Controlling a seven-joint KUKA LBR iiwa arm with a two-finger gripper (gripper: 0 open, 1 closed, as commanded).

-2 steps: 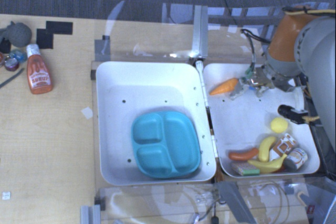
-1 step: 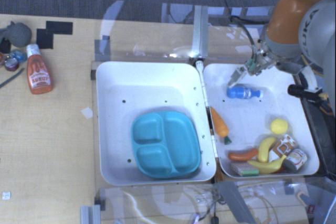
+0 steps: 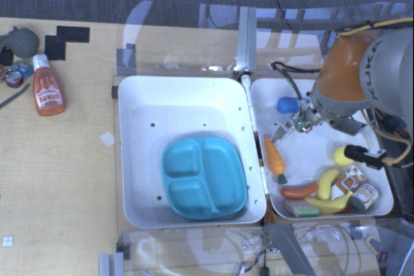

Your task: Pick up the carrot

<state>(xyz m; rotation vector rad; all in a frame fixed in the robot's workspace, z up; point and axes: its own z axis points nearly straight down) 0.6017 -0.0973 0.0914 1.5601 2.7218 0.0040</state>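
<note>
Carrot (image 3: 274, 156) lies in right bin (image 3: 323, 213), hard against its left wall, tip toward 11 o'clock. Gripper (image 3: 289, 128) hovers just off carrot at approx 1 o'clock, not touching; can't tell how far open. Sausage (image 3: 299, 191) and banana (image 3: 328, 194) at 5 o'clock of carrot.

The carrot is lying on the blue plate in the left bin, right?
Not quite. The camera view shows the carrot in the right bin, by its left wall, not on the blue plate. The plate does sit in the left bin.
</note>
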